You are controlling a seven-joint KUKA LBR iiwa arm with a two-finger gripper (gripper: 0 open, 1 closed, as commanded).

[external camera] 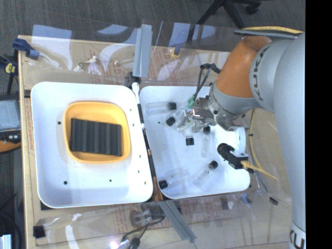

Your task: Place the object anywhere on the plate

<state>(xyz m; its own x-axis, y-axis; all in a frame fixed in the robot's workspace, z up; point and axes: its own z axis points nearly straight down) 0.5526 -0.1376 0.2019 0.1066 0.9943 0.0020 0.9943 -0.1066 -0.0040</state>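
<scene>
A yellow plate point(95, 111) with a dark ridged centre lies in the left white bin point(46, 180). Several clear vials with black caps lie scattered in the right white bin point(238, 183): one vial point(157, 107) at the upper left, one vial point(203, 177) near the front, and another vial point(174, 181) at the front left. A small black piece point(189, 140) rests mid-bin. My gripper point(188, 119) hangs low over the upper middle of the right bin, close above a black cap point(170, 121) and the black piece. Nothing is visibly held.
A metal divider rail point(141, 51) runs between the bins at the back. The grey and orange arm point(244, 82) covers the right bin's far right side. Cables and brackets lie along the bench's front edge point(155, 217).
</scene>
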